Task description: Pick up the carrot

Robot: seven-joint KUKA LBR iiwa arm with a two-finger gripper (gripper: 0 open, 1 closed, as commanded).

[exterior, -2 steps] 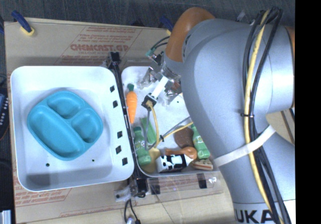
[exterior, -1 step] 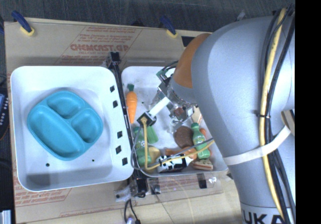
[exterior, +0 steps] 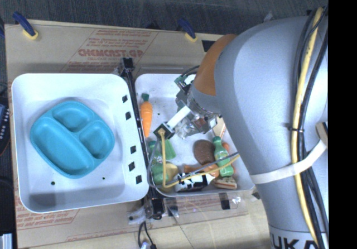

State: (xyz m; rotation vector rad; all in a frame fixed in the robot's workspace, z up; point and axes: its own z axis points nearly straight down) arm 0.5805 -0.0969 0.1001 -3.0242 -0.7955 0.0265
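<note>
Carrot (exterior: 146,118) unobstructed, gripper (exterior: 196,123) — seemingly — half-hidden

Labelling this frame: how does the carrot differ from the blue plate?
The carrot is orange with a green top; the blue plate is one plain colour. The carrot is slim and much smaller; the plate is broad with three compartments. The carrot lies in the right bin, the plate in the left bin. Both lie flat.
</note>
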